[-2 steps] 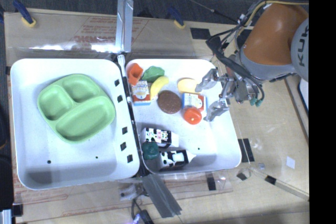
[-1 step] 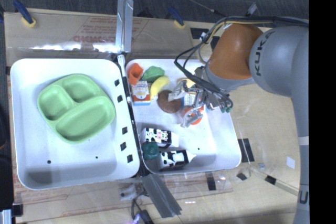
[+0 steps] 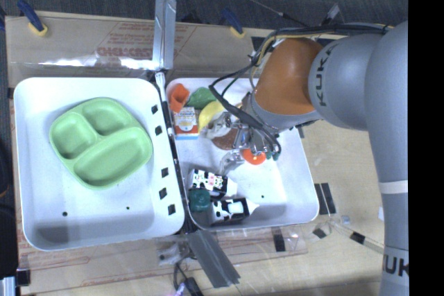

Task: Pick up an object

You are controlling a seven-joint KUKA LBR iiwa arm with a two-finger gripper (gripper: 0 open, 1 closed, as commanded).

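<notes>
Two shallow white bins sit side by side on the bench, the left bin [image 3: 28, 149] bearing a green divided plate [image 3: 101, 141]. Along the right bin's [image 3: 302, 180] left wall lie black-and-white cow-patterned items [image 3: 208, 181], then a small carton [image 3: 185, 120], its label unreadable. Above the bin's middle the gripper [image 3: 244, 149] hangs by an orange-red piece [image 3: 254, 157], grasp unclear; "KUKA" marks the arm [image 3: 347, 80].

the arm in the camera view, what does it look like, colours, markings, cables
The arm is bulky, rounded and grey, with black KUKA lettering near the wrist and again low on its base. A glossy orange band wraps the segment above the wrist. Black cables loop around that band. The gripper is a small metallic assembly.
</notes>
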